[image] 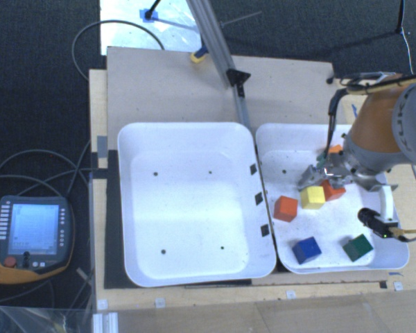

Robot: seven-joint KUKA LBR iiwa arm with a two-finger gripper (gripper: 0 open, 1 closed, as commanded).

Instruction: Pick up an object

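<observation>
Gripper (320,177) down low inside the right bin (291,139), at roughly the bin's centre, reached in from 3 o'clock under the grey arm (378,127) with its orange band. Whether clenched or released: cannot tell, metal parts blurred and partly masked by the wrist. Nothing visibly held.

Candidate objects, all in the right bin: yellow block (313,197) just beside the gripper at its 6 o'clock, possibly touching; red block (334,190) touching the yellow one at its 3 o'clock, partly under the wrist; orange block (286,208) near, at 8 o'clock of the gripper; blue block (306,249) and green block (358,247) well apart, toward the bin's 6 o'clock rim. Small orange piece (335,148) visible at 1 o'clock of the gripper, half hidden by the arm. Left bin (187,132) alongside at 9 o'clock.

Step in hand, by judgement: descent or approach to grasp, aimed at the yellow and red pair. Pick not yet achieved.

Next move calls for: centring over one block alone, most likely the yellow; closing squarely on opposite faces; lifting straight up. Risk noted: red block crowding the yellow, liable to be nudged or to block a clean closing
</observation>
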